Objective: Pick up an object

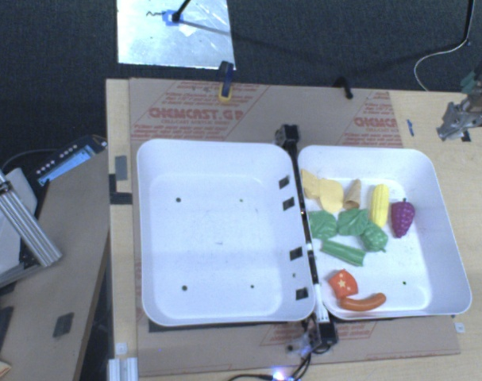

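The right white bin (431, 268) holds several toy foods. Among them are a yellow corn cob (379, 203), a purple grape bunch (402, 217), a pale yellow piece (321, 190) and a tan cone (352, 194). Green vegetables (360, 227) cluster at the middle, with a green pod (343, 252) below them. A red pepper (344, 281) and an orange-red sausage (361, 301) lie near the front wall. My gripper (460, 122) shows as a small grey metal part at the right edge. It is beyond the bin's far right corner, apart from all the objects.
The left white bin (217, 228) sits beside the right one, joined by a black hinge strip (300, 228). Both rest on a cardboard sheet (201, 109). A shiny square plate (175, 22) lies at the back, and a white cable (443, 50) runs at the top right.
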Robot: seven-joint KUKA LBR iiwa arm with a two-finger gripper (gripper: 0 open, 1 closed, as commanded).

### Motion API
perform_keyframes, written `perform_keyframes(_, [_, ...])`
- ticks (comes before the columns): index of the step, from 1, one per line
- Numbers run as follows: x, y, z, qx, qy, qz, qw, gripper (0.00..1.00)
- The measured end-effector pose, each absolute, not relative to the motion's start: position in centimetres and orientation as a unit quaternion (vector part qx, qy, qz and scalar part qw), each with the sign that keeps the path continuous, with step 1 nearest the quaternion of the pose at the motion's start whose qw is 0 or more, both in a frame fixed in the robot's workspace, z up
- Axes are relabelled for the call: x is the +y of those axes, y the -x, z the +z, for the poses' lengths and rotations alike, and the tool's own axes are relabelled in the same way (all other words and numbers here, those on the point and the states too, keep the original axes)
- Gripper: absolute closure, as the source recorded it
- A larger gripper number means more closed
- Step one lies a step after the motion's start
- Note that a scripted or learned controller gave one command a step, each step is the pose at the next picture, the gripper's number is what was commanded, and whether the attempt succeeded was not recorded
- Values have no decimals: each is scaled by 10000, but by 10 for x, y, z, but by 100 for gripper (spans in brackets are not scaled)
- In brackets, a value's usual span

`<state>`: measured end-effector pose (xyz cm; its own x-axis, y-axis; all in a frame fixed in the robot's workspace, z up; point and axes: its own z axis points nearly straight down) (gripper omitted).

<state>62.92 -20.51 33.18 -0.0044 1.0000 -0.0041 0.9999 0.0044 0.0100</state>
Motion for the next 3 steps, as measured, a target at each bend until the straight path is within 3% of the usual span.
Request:
perform_keyframes(1, [-77,-621,250,7125,-7017,3,-40,100])
perform_keyframes(2, [-118,-671,295,7076,-7066,25,42,100])
perform_keyframes(3, [-213,-668,283,7052,-7090,-3,31,100])
